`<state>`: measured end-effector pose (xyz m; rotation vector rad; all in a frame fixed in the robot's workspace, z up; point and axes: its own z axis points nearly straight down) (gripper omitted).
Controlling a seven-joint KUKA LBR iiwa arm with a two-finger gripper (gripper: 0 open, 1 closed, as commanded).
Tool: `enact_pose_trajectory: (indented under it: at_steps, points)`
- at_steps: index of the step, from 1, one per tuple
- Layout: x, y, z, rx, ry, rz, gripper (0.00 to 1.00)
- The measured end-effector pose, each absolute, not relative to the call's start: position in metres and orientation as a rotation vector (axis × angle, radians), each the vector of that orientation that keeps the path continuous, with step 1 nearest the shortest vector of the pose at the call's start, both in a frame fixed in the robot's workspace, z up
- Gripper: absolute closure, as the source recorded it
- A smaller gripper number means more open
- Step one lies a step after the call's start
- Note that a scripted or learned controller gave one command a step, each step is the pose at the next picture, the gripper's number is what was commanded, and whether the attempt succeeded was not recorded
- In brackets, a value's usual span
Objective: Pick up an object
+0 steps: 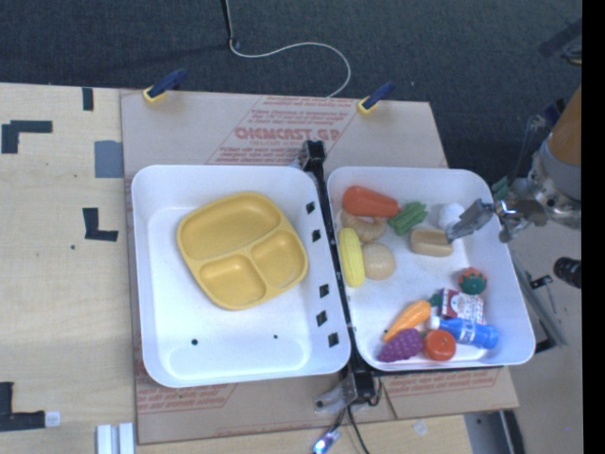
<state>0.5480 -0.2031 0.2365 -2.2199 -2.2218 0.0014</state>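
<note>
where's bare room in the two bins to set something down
Left white bin: bare floor below the yellow three-compartment plastic plate, along the near wall. Right white bin: a small bare patch at centre, between the tan block and orange toy carrot; elsewhere crowded.

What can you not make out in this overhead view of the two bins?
- Tool, camera view: blurred; open or shut is unclear.
- Carton label, camera view: too small to read.
- Arm, camera view: cut off by the right edge.
- Pale items beside the corn: too small to identify.
</note>
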Motion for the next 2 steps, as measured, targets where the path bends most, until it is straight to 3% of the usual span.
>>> enact_pose_trajectory:
  at_steps: [1,2]
  points:
    - [0.4816,-0.1446,0.2358,-2.214,-2.219,0.004,0.00]
    - [0.4848,-0.1467,0.2455,-2.217,-2.222,0.003,1.00]
